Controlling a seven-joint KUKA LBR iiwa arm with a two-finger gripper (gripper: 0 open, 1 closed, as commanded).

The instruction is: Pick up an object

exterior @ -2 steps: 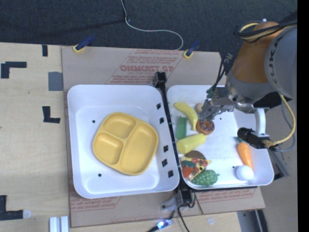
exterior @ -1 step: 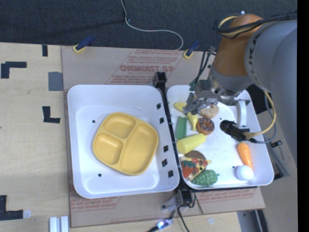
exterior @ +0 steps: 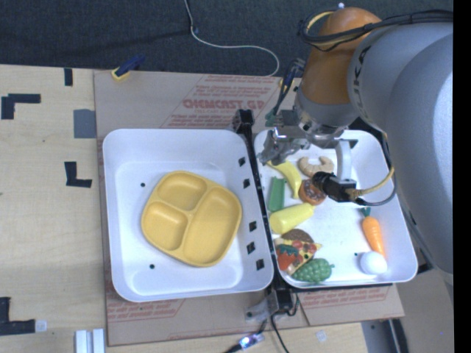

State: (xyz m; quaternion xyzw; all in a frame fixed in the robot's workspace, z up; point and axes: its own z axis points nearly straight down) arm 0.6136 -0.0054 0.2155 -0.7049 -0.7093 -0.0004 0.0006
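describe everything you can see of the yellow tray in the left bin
The yellow tray is a rounded, glossy, plastic-looking plate with three shallow compartments, one on each side and a smaller one at the top. It lies flat, open side up, turned at a slant, near the middle of the left bin, with nothing in it.

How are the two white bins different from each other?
The left bin holds one yellow divided plate; the right bin holds many small toy foods, such as a carrot and a banana. The arm reaches into the right bin, while the left bin has no arm over it. Both are shallow, white and sit side by side.
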